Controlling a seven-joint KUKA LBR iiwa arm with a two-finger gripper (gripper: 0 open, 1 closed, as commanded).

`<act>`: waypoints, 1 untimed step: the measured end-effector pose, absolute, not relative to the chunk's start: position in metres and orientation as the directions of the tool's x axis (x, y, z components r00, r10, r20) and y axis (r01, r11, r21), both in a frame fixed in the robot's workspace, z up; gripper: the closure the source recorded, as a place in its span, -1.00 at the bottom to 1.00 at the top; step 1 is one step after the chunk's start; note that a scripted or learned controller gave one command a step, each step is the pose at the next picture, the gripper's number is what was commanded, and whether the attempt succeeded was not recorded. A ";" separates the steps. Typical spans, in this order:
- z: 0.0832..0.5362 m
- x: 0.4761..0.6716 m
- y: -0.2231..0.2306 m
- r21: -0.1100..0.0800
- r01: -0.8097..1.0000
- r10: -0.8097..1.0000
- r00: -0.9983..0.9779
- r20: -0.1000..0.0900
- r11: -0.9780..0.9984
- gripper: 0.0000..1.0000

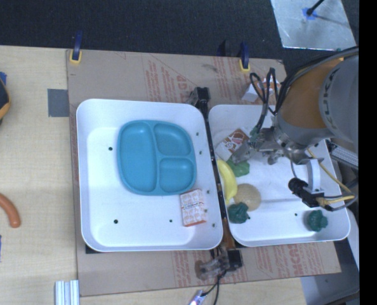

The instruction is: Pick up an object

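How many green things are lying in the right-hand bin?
3: one green piece beside the banana, a darker one near the front wall, another in the front right corner. The arm may hide more.

We're looking down from a single fixed camera above the bench [30,107], tilted at a slant, not straight overhead. Take the left bin [87,170] as the landmark: it sits just left of frame centre, far enough off that its whole rim fits in. The right bin [284,230] lies directly beside it, toward the side where the arm [315,100] comes in. Beyond the left bin, at the top of frame, the bench ends and dark floor [144,11] shows.
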State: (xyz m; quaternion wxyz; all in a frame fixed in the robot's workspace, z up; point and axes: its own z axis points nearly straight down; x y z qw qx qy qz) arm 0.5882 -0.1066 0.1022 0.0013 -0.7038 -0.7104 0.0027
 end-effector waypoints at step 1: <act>0.091 0.640 -0.121 -0.013 1.000 1.000 -0.006 -0.001 0.006 -1.00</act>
